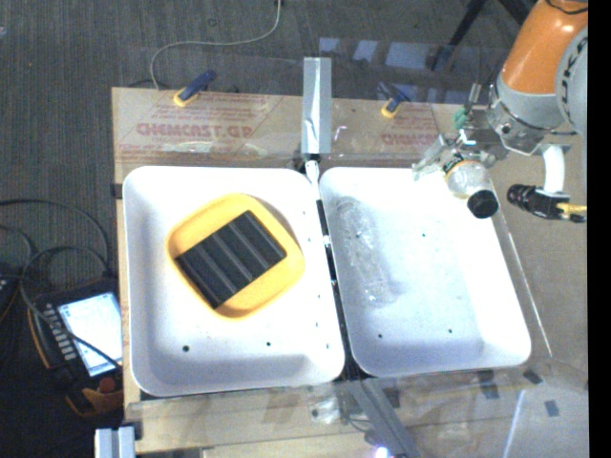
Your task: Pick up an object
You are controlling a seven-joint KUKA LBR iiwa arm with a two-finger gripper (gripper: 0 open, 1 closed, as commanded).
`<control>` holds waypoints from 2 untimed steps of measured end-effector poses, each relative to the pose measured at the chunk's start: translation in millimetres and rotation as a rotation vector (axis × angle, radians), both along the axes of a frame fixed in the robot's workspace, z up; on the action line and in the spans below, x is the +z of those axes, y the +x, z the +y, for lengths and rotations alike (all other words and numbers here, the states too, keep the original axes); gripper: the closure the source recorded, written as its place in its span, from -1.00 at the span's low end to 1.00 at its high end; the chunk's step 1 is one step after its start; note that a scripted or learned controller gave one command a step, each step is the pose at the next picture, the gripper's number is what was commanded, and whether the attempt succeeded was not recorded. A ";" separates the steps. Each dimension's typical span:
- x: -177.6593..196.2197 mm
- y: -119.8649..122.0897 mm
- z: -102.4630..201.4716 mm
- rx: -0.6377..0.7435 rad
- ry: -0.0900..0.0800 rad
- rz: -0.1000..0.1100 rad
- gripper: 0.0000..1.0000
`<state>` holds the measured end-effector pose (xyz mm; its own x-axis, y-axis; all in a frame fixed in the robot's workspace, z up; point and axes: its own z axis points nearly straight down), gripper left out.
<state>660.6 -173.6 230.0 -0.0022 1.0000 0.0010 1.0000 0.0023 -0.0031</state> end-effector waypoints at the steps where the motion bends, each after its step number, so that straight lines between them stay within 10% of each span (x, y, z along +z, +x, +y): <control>1: -89.0 -35.5 33.6 -0.168 -0.001 0.001 -1.00; 2: -140.3 5.7 -19.5 -0.081 -0.004 -0.005 -1.00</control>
